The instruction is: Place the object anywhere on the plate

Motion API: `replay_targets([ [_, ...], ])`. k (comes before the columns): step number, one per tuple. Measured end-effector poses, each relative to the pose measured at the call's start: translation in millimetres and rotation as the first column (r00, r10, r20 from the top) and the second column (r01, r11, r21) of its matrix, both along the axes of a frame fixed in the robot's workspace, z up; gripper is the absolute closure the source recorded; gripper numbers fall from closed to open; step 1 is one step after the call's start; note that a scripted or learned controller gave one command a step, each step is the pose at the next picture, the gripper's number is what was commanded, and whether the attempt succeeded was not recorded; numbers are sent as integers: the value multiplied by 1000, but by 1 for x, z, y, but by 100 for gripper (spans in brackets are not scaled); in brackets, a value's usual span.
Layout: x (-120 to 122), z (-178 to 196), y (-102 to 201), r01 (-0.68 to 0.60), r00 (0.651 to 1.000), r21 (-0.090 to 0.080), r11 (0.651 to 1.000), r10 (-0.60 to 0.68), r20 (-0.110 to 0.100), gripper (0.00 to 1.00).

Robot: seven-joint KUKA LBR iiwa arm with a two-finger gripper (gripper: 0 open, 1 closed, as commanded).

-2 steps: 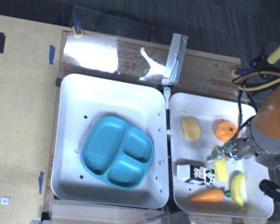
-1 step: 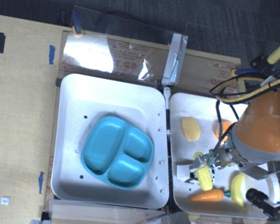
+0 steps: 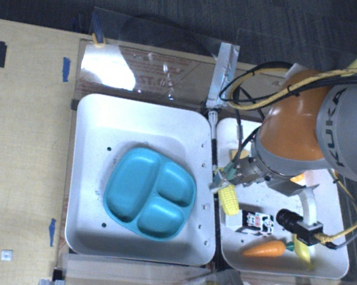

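two bins sit side by side on the tabletop (image 3: 7, 165).

the plate (image 3: 150, 192) lies in the middle of the left bin (image 3: 95, 118). in the right bin (image 3: 334, 264), the corn (image 3: 228, 199) lies at the left side, close to the wall between the bins. the carrot (image 3: 264, 249) lies near the front edge, right of the corn. the arm (image 3: 328, 129) hangs over the back of the right bin.

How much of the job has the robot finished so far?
Nothing is on the blue plate yet. The gripper sits low at the dividing edge of the right bin, right above the toy corn; a firm hold isn't clear. The corn needs carrying over to the plate. The carrot lies in the right bin.
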State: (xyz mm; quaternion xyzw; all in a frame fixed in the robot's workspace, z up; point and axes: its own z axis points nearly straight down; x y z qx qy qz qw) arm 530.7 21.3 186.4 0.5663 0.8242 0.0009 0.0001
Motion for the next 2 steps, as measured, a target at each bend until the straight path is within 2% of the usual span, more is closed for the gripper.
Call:
replay_targets([
  [1,-1,-3,66,215,977,-1,977,-215,0,100],
  [2,-1,-3,65,215,977,-1,977,-215,0,0],
])
